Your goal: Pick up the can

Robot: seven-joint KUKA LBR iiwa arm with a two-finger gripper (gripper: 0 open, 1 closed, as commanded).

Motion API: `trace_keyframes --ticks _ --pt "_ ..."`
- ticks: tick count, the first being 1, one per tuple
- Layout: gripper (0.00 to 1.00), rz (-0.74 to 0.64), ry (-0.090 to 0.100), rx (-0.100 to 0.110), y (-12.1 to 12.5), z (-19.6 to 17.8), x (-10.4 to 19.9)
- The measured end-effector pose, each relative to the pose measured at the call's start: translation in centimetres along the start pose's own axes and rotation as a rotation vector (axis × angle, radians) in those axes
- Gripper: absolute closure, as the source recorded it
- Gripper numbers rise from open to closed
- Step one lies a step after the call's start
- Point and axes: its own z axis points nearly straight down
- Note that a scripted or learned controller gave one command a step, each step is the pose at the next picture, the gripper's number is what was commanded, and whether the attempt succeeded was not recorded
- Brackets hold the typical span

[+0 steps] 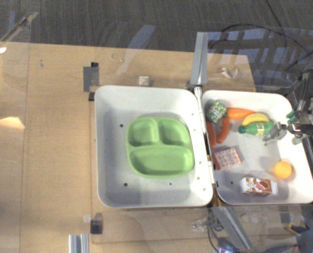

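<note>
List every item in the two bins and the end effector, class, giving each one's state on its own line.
Green divided plate: flat in the left bin.
Can: on its side in the right bin.
Carrot: lying flat.
Banana: lying flat.
Green bottle: on its side.
Sausage: lying flat.
Red packet: flat.
Orange: resting loose.
Carton: on its side.
End effector: beside the bottle's end.

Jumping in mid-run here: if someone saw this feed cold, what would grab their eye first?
Most likely the bright green divided plate, alone in the middle of the left bin. Next, the clutter in the right bin: a green can in its top-left corner beside a carrot, a banana and a green bottle, with an orange ball and a small carton lower down. The gripper reaches in from the right by the bottle.
</note>
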Motion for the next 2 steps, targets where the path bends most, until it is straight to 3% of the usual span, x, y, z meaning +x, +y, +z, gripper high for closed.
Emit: trace_keyframes --ticks 1,2 --pt "0.00 -0.085 0.000 0.001 5.1 7.7 -2.2" --pt "0.00 -0.255 -0.007 -0.007 12.7 13.8 -1.3"
